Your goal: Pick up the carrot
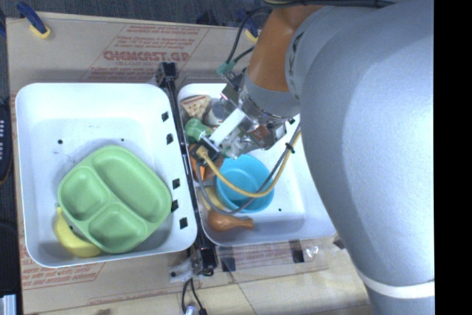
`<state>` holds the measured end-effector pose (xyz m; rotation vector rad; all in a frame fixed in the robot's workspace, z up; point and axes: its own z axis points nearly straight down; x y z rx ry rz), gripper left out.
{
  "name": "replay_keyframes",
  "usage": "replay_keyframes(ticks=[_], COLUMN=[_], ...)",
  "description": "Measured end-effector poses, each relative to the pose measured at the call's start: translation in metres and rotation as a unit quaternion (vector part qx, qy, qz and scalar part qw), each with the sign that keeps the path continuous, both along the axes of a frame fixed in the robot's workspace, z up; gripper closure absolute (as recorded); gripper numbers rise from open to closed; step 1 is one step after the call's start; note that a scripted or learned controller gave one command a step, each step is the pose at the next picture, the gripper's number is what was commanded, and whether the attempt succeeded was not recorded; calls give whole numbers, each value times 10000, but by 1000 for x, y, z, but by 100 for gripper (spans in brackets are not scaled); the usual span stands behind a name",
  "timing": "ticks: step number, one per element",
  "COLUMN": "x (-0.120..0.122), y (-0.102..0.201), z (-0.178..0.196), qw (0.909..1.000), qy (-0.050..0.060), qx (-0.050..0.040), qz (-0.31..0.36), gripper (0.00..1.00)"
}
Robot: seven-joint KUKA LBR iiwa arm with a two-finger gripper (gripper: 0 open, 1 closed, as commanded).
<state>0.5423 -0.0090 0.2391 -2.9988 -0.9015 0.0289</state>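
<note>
Camera view: end effector (249, 135) low over the right bin (295, 214), its grip impossible to tell. Carrot (198, 157), a partly hidden orange sliver, lies by that bin's left wall, blue bowl (247, 184) just beside it, green plate (114, 195) in the left bin (44, 107).

- One fixed camera sits above the bench (280, 291) and looks down on it at a slant.
- Both white bins are in frame: the left bin (88, 114) toward 9 o'clock, the right bin (291, 203) just right of centre.
- The arm (369, 122) enters from 3 o'clock, near the lens and large in frame.
</note>
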Motion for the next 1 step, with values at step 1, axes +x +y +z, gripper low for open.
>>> replay_keyframes(ticks=[1], x=[-5], y=[-2], z=[-50], qw=[9832], qy=[-10], qx=[-21], qz=[-1826], gripper=[100])
